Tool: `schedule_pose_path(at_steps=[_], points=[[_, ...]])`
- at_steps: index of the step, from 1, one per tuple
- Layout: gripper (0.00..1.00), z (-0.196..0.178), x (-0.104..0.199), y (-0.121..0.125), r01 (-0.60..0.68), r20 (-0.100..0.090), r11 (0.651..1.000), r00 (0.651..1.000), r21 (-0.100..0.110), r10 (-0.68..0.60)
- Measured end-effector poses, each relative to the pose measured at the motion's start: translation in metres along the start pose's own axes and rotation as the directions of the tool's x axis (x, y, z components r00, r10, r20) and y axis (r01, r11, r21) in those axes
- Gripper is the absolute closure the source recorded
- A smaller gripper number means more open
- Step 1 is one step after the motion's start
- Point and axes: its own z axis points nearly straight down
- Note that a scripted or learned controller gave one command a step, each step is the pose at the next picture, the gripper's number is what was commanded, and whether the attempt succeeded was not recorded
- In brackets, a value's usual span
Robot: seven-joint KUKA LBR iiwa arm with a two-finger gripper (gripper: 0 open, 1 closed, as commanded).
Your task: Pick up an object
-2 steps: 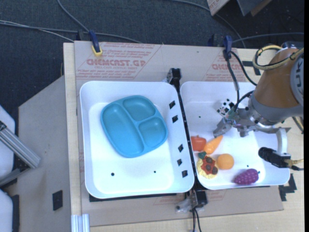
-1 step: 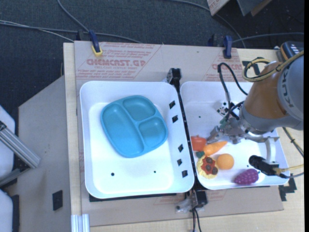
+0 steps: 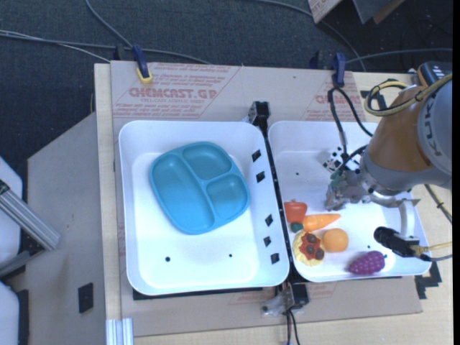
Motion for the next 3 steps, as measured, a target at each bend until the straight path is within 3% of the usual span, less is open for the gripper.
schedule_pose_path(at_steps=[1, 3], points=[[1.0, -0.044, 0.004, 0.003, 0.002, 0.002, 1.0, 1.0, -0.005, -0.002], [1.0, -0.168, 0.013, 0.005, 0.003, 0.003, 1.0, 1.0, -0.008, -0.003]])
